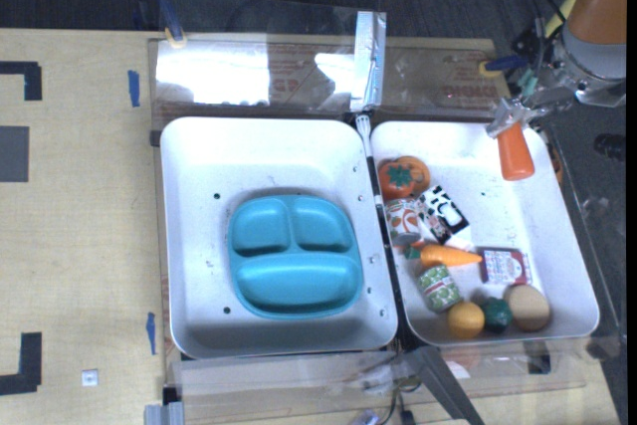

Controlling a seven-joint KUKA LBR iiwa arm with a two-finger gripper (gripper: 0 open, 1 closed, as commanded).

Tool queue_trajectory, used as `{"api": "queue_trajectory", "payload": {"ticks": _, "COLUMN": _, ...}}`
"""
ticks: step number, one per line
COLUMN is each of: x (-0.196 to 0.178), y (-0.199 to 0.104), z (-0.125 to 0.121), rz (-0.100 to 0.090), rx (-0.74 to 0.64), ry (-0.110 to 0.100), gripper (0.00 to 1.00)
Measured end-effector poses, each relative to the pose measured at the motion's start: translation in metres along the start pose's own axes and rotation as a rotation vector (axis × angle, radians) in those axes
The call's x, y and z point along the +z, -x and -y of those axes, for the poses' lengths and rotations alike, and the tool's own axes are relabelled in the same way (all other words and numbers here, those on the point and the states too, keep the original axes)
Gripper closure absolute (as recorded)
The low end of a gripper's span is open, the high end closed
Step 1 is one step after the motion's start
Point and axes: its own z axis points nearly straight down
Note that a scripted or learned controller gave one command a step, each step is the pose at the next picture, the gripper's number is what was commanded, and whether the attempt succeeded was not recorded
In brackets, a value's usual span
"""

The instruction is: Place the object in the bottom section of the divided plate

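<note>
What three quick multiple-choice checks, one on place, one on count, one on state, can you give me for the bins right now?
1. Where does the divided plate lie?
A. left bin
B. right bin
C. on the bench outside both bins

2. How many sections does the plate have?
A. two
B. three
C. five

3. What lies in the plate's bottom section?
A. the carrot
B. the tomato
C. nothing yet

Answers: 1 A, the blue plate sits in the left bin. 2 B, two small sections above one wide one. 3 C, the carrot and the tomato lie in the right bin.
</note>
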Motion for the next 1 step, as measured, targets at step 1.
{"api": "queue_trajectory", "payload": {"ticks": 1, "x": 0.0457, "y": -0.0776, "z": 0.0307, "rz": -0.003, "rx": -0.198, "ry": -0.002, "gripper": 1.00}}
